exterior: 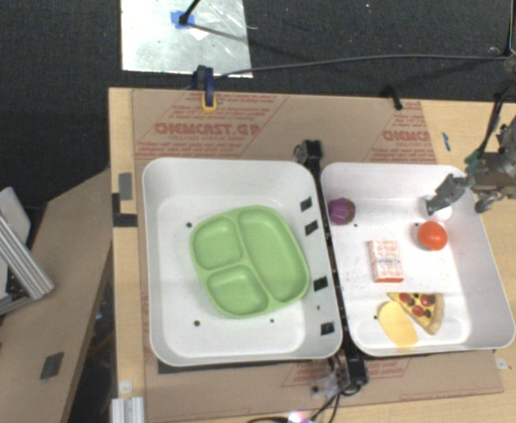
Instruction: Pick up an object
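Carton (386, 261) lies long axis up-down; hand (462, 196) spread, gripping nothing.

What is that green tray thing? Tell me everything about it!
The green tray is a pale green divided plate, plastic by its look, with rounded corners and three compartments: two on its far side, one on its near side. It lies flat, turned slightly askew, in the middle of the left bin. All three compartments look bare.

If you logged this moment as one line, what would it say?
gripper: above right bin's far edge, open, nothing held | nearest: tomato | left bin: green tray
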You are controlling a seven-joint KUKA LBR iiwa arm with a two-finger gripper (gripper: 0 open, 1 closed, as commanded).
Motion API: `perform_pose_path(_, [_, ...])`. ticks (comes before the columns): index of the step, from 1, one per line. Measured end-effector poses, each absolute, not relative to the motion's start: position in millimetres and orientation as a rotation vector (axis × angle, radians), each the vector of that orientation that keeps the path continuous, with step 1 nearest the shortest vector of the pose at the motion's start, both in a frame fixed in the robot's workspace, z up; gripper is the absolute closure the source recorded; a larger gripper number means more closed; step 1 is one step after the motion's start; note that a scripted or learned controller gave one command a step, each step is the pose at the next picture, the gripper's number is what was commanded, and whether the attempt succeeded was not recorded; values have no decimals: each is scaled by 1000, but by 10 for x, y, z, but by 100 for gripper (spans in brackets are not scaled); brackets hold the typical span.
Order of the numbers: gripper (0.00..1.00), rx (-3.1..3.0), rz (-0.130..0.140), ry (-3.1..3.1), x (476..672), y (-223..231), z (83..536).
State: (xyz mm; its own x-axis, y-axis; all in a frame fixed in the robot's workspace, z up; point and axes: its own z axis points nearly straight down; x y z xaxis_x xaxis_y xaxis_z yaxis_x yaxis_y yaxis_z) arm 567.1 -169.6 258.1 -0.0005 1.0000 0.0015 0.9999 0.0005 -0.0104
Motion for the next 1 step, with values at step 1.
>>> perform_pose_path(1, [0,-2219,-1,-2226,5692,-1690,2652])
